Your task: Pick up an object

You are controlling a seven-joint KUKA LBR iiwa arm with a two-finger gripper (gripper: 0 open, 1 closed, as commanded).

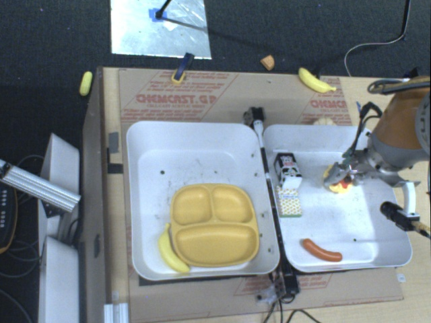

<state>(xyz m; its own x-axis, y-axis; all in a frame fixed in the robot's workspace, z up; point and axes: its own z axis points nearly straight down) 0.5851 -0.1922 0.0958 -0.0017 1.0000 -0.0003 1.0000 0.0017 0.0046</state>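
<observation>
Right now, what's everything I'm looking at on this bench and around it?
bins: two, white, side by side.
divided plate: one, yellow, left bin.
banana: one, yellow, left bin, against the plate.
sausage: one, orange-red, right bin, near edge.
small box: one, black and white, right bin.
chequered block: one, pale, below the box.
second banana: one, yellow, behind the bins.
arm: one, grey and orange, right.
gripper: over a yellow-red object.
</observation>
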